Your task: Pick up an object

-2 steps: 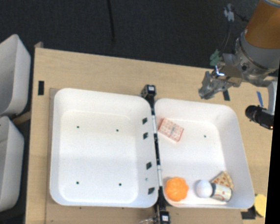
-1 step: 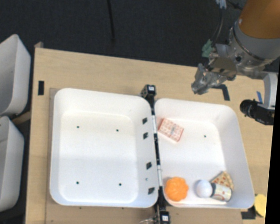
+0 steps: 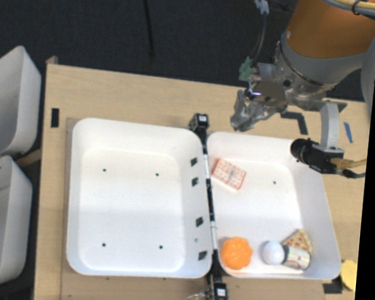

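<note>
Bench: two white bins (image 3: 83, 136)
Gripper (image 3: 243, 118): above right bin's far edge — finger state unclear
Progress: nothing lifted — orange ball (image 3: 236, 252) untouched

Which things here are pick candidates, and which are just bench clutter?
Candidates, right white bin:
pink patterned flat packet
orange bumpy ball
white round ball
tan patterned wedge

Clutter:
left white bin
yellow piece at bench edge
</note>
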